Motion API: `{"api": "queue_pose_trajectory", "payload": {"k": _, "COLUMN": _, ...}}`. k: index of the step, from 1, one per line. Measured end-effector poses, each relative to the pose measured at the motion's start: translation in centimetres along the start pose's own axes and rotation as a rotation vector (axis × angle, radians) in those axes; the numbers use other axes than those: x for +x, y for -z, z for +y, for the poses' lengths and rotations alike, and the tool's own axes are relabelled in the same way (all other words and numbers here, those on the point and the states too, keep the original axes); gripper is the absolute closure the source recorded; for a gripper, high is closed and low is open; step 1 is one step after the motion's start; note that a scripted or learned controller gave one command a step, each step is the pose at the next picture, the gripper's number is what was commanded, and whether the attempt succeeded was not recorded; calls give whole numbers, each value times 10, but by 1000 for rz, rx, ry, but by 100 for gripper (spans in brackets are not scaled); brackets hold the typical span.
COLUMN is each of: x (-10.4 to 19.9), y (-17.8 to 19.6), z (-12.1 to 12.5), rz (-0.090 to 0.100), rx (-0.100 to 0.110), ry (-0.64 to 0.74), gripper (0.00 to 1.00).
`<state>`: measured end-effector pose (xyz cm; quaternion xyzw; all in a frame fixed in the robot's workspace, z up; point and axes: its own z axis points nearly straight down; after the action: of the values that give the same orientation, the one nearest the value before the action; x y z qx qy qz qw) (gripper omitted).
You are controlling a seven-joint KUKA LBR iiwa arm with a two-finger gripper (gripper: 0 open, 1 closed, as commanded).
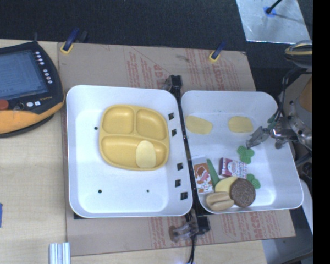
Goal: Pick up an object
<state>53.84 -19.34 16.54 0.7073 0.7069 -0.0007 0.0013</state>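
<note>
The arm (298, 126) is running off the right edge. The end effector (259, 138) is too small to show its grip. Print on the two packets (202, 175) is unreadable. The patty (242, 192) is overlapping the bun (220, 202).

right bin (275, 197) | toy foods clustered at near edge | two yellow pieces apart behind

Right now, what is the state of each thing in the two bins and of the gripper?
yellow tray: upright in left bin, one pale piece in its lower compartment.
two pale pieces: flat, apart, in right bin.
brown patty: in the heap at the right bin's near edge.
gripper: over the right bin, holding nothing.
</note>
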Motion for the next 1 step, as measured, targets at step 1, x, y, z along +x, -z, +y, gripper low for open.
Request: {"api": "queue_pose_trajectory", "payload": {"k": 1, "x": 18, "y": -75, "z": 8, "rz": 3, "rx": 4, "ry": 6, "gripper": 0}}
